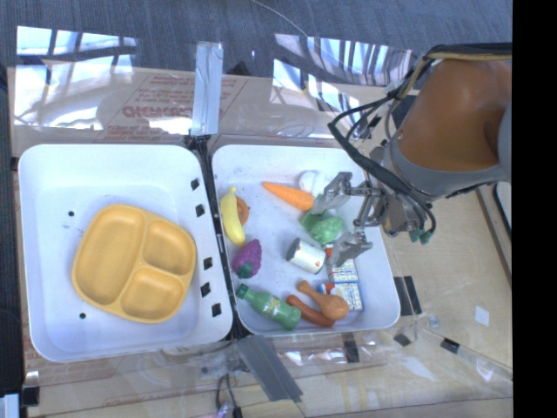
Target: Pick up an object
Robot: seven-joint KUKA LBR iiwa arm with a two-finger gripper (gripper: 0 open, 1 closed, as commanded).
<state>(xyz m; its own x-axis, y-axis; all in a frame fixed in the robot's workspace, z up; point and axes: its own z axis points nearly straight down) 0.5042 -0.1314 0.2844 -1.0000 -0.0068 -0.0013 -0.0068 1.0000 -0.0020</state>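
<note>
My gripper point(341, 219) hangs over the right bin point(261, 159), open, one finger near the carrot's end and the other just past the white can. Between the fingers lies a green leafy vegetable point(323, 228), not lifted. An orange carrot point(289, 195) and a white egg-like piece point(308, 180) lie toward the bin's back. A white can point(305, 256) lies beside the green vegetable. A yellow banana point(231, 217), a purple grape bunch point(247, 256), a green bottle point(269, 305), a brown drumstick point(324, 300) and a small box point(345, 284) fill the rest of the bin.
The left bin point(52, 168) holds a yellow divided plate point(132, 262). A black divider point(213, 233) runs between the two bins. Taped cardboard point(157, 103) lies behind them. The arm's orange band point(457, 111) looms over the right bin's far corner.
</note>
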